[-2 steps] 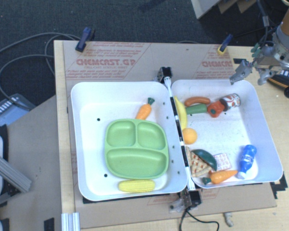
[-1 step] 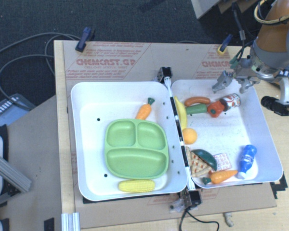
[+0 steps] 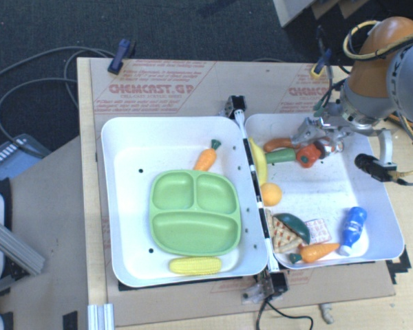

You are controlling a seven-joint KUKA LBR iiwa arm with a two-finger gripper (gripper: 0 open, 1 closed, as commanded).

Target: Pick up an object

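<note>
My gripper (image 3: 321,140) hangs low over the back of the right bin (image 3: 372,191), reaching in from the right. Just in front of it and touching or nearly touching it lies a small red tomato-like piece (image 3: 307,157). To the left of that piece lie a green vegetable (image 3: 281,156) and an orange-red sausage shape (image 3: 277,144). A yellow banana (image 3: 259,163) lies along the bin's left wall, with an orange ball (image 3: 270,194) below it.
The right bin's front holds a blue bottle (image 3: 353,229), a carrot (image 3: 318,251), a waffle piece (image 3: 282,235), a dark green item (image 3: 294,224) and a pink card (image 3: 319,229). The left bin (image 3: 124,184) holds a green divided plate (image 3: 195,212), a carrot (image 3: 205,159) and a corn cob (image 3: 195,266).
</note>
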